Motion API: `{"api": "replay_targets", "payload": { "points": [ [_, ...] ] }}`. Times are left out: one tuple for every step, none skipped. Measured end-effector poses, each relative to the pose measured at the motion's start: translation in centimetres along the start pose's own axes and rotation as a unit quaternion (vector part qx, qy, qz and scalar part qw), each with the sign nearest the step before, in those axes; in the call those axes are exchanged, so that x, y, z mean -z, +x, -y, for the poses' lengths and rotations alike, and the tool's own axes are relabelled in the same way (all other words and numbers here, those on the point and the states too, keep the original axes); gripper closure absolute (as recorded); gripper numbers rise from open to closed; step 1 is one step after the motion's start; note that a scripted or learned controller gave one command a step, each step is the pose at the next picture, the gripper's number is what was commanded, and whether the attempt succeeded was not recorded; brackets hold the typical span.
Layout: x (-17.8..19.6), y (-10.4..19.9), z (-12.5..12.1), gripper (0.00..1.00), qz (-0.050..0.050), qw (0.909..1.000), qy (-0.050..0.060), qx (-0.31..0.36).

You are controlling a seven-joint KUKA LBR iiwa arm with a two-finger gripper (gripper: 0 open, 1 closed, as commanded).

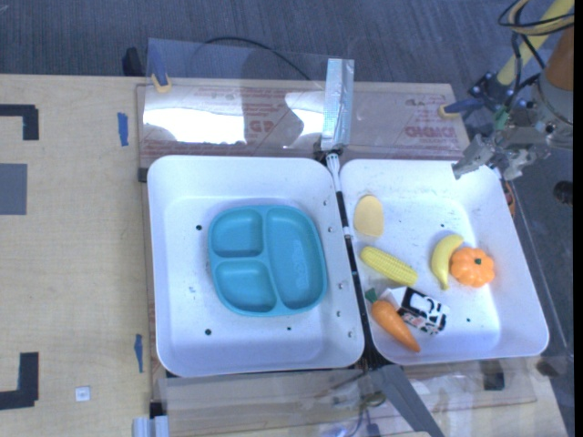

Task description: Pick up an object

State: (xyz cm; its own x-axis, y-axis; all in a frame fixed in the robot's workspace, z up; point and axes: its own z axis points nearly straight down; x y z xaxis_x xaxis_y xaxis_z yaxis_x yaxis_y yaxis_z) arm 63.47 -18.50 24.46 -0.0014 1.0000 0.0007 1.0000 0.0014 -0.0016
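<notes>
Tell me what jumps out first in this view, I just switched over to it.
The blue divided plate sits alone in the middle of the left bin. The right bin holds a bright cluster: an orange pumpkin touching a banana, a corn cob, a carrot and a black-and-white toy. The gripper hangs over that bin's far right corner.

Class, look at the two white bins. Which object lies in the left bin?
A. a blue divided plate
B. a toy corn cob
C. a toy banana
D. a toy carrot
A: the blue divided plate sits alone in the left bin, while the banana, carrot and corn cob all lie in the right bin.
</notes>
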Motion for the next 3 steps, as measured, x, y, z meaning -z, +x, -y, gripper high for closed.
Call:
{"api": "replay_targets", "payload": {
  "points": [
    [-10.0,-2.7,7.7,0.0,0.0,0.9995,0.004,0.03],
    [-15.7,-0.8,9.1,0.0,0.001,0.999,-0.004,0.045],
    [-14.6,-1.1,9.2,1.0,0.002,0.9991,-0.006,0.042]
  ]
}}
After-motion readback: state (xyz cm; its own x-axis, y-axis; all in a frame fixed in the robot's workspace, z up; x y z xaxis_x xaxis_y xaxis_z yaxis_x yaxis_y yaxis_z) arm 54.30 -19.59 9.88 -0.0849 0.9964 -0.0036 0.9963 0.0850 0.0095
